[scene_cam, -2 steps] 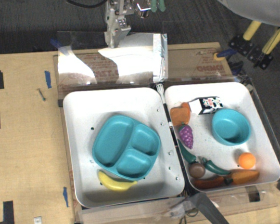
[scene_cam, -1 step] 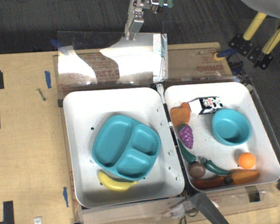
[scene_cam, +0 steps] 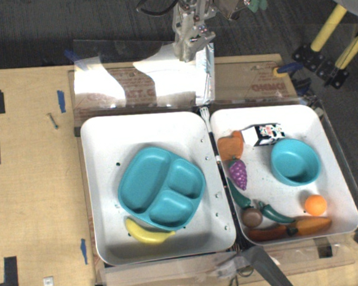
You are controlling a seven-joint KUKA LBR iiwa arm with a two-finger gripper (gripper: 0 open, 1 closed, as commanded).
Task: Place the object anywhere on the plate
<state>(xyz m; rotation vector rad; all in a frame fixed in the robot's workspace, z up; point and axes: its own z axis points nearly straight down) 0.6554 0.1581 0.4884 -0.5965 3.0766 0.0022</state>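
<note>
Camera view, jaws: the gripper point(scene_cam: 193, 30) hangs at the top of the frame, above the far edge of the bins and well apart from the toys; whether the jaws stand wide or narrow I cannot tell, and nothing can be seen between them.
Camera view, left bin: the white left bin point(scene_cam: 106, 237) holds the teal divided plate point(scene_cam: 161, 186), with a yellow banana point(scene_cam: 146, 232) tucked just under its near rim, touching it.
Camera view, right bin: the right bin point(scene_cam: 337, 157) holds a teal bowl point(scene_cam: 295, 161), an orange ball point(scene_cam: 316, 205), purple grapes point(scene_cam: 237, 174), an orange toy point(scene_cam: 231, 145), a carrot point(scene_cam: 309, 224), a black-and-white carton point(scene_cam: 268, 132), and a teal-handled utensil point(scene_cam: 268, 211).
Task object: the task does not say which item is meant; all lie off the plate.
Progress: by my judgement nothing is done; the plate's compartments hold nothing, so picking, carrying and setting down all remain.
</note>
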